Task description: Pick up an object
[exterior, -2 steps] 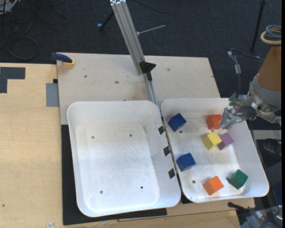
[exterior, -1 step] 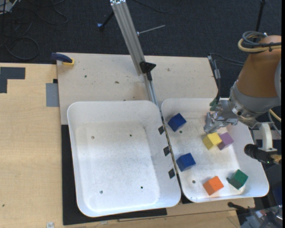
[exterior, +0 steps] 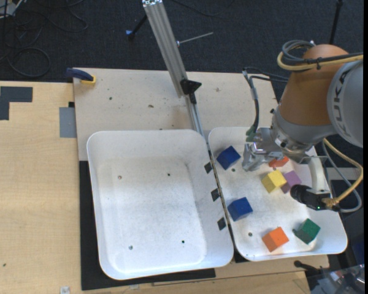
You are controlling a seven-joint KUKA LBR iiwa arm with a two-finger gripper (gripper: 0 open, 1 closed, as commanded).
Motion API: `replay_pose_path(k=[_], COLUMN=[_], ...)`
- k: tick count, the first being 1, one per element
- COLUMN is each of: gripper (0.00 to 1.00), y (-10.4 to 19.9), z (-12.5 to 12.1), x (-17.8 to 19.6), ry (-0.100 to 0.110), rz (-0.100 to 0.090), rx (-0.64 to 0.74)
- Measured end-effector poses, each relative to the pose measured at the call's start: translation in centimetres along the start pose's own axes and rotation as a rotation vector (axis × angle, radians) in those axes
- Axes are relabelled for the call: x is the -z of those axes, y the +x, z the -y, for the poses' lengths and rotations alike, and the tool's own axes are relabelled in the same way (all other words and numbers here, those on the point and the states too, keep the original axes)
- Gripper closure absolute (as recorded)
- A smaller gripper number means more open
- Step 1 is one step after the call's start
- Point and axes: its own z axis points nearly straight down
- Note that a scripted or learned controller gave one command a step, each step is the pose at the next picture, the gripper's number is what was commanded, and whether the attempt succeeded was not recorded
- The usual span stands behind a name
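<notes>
My gripper (exterior: 251, 162) hangs low over the upper middle of the right bin (exterior: 331, 245), just right of a blue block (exterior: 228, 157). A red block (exterior: 278, 162) peeks out from under the wrist to its right. A yellow block (exterior: 273, 180) and a purple block (exterior: 291, 179) lie side by side just below the gripper. A second blue block (exterior: 240, 208) sits near the bin's left wall. An orange block (exterior: 275, 239) and a green block (exterior: 306, 231) rest near the front rim. Nothing shows between the fingers.
The left bin (exterior: 110, 164) lies beside the right one, with black clips along the shared wall. A slanted metal pole (exterior: 170, 48) rises behind the bins. Cables and a black fitting (exterior: 306, 198) hang at the right bin's right side.
</notes>
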Motion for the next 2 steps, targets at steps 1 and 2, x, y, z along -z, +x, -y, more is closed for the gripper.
replay_pose_path(k=[1, 2], gripper=[1.00, 1.00], y=[5.7, 11.8], z=[-0.3, 0.3], x=[0.7, -0.4], ry=[-0.002, 0.000], rz=[0.001, 0.001], rx=[0.001, 0.001])
